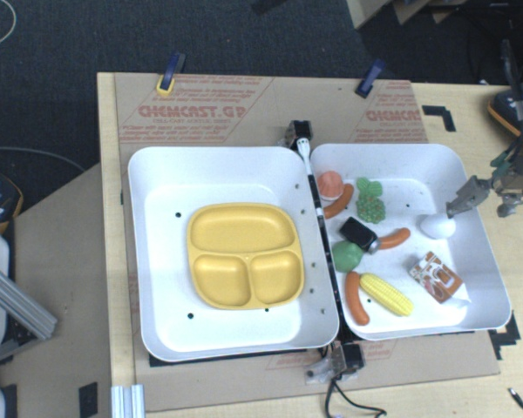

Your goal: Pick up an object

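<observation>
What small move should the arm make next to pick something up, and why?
Probably a short move further in over the right bin, then down toward the white egg-shaped piece. The gripper sits at that bin's right rim, just beside the piece, with nothing seen between its fingers. The corn and sausages lie further off, so the white piece looks like the nearest target.

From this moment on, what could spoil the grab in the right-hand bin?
1. The gripper sits at the right bin's far edge, beside the small white egg-shaped object; round and smooth, it may roll away.
2. The yellow corn cob touches the long orange sausage, so closing there could catch both or neither.
3. The black block is crowded by neighbouring food toys.
</observation>
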Robot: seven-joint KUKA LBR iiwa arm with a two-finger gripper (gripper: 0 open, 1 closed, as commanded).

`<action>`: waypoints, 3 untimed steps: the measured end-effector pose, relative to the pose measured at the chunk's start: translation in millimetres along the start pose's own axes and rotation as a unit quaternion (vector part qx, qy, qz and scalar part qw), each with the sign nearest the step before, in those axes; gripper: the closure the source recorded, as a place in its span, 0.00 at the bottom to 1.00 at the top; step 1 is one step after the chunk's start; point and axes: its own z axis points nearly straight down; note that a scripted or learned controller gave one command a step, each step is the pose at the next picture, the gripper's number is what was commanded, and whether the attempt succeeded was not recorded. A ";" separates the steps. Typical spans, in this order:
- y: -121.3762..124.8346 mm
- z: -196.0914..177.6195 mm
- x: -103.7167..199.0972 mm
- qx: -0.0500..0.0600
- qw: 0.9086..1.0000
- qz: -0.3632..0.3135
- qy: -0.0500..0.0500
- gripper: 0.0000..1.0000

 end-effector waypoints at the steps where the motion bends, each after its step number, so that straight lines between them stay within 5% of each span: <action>1: 2.4 -7.1 0.7 -0.007 1.000 -0.002 -0.002 0.00; 3: 0.1 99.2 -1.2 -0.003 1.000 -0.002 0.000 0.00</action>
